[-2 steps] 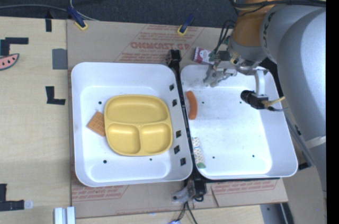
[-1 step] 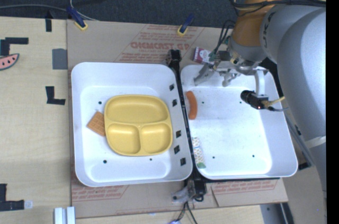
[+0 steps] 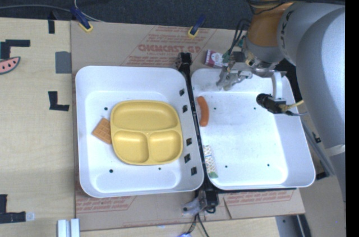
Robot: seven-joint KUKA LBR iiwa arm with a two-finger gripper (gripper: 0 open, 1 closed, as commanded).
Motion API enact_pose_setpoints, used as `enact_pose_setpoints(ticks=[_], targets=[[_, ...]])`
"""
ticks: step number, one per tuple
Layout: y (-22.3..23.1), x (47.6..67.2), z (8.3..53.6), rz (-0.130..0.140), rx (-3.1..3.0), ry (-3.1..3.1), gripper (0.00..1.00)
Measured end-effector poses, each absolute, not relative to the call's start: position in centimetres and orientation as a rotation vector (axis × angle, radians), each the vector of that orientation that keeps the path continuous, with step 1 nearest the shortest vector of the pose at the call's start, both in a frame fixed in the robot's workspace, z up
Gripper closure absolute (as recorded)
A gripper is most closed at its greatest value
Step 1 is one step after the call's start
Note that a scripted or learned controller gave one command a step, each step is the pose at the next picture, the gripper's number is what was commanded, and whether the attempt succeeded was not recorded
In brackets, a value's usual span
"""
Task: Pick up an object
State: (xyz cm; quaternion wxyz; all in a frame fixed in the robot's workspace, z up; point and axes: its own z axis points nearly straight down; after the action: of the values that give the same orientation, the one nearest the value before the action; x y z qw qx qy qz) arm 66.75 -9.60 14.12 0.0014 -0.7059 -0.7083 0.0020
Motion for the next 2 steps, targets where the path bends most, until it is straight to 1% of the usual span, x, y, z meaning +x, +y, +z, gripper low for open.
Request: enact_pose_setpoints(ticks=[1, 2], targets=[[-9.6, 66.74, 14.1, 0.007, -2.216, -2.223, 0.0], [-9.57, 66.74, 15.04, 0.006, -2.214, -2.223, 1.0]])
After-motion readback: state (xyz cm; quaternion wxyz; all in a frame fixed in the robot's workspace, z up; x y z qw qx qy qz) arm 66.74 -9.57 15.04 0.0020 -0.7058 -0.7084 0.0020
